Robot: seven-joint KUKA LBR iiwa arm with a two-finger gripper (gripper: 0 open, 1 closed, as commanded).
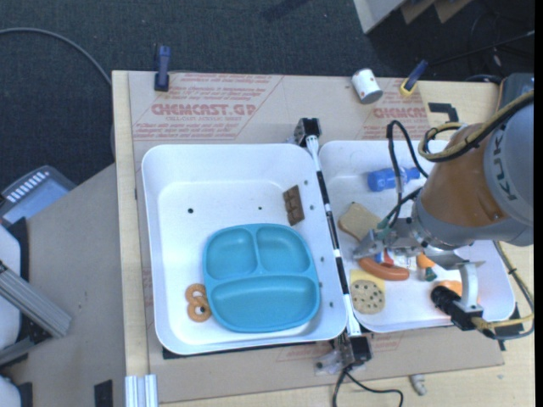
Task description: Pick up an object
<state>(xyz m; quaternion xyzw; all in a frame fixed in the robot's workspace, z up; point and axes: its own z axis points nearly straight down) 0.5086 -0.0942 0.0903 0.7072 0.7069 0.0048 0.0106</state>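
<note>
Bench board (212, 108) reads "CHEMCAST GP" in red — arm (475, 185) marked "KU"

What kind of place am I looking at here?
Probably a robotics lab test bench: a grey arm reaches over two white bins of toy food, like a blue divided plate, with loose cables about.

The grey arm (501, 176) comes in from the right edge, bent low and leaning over toward the left. The orange band (454, 189) above the wrist faces the camera, broad and round, with black cables (403, 155) looping up beside it. Below the band the wrist tips downward, and the gripper (389, 248) hangs at its lower left, pointing down.
</note>
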